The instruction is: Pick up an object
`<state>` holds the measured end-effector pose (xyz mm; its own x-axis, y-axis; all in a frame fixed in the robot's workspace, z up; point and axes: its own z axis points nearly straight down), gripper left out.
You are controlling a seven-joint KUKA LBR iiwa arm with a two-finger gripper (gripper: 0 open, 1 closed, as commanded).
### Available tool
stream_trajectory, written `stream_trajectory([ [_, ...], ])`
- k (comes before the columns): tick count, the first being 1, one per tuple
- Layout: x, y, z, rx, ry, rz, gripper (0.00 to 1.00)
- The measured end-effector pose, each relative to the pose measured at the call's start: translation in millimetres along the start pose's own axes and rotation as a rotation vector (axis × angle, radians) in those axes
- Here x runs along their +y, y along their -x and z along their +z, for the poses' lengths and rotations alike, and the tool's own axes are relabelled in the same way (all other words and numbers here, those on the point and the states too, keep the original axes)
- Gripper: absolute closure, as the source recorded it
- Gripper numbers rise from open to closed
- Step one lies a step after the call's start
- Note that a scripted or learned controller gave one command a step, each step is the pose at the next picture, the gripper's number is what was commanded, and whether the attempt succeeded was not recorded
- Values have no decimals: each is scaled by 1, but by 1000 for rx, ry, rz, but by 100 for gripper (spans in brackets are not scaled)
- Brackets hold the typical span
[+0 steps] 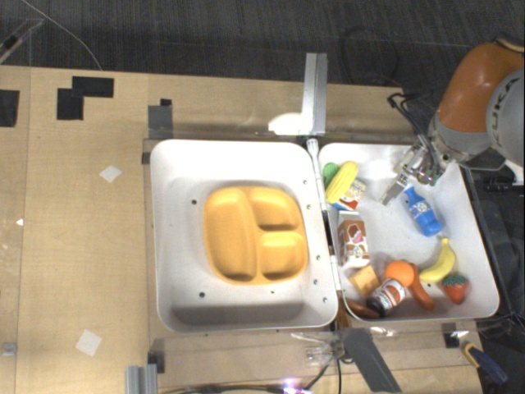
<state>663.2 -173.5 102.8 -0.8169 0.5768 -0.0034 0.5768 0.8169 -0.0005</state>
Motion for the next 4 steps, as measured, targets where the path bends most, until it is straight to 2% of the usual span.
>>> stream_trajectory([
  [1,-30,6,12,-1,2,427,0],
  [2,-83,-63,14,-5,5,353,0],
  [3,-40,-5,16,-6,6,412,0],
  [4,-37,-2,5,-13,9,404,100],
])
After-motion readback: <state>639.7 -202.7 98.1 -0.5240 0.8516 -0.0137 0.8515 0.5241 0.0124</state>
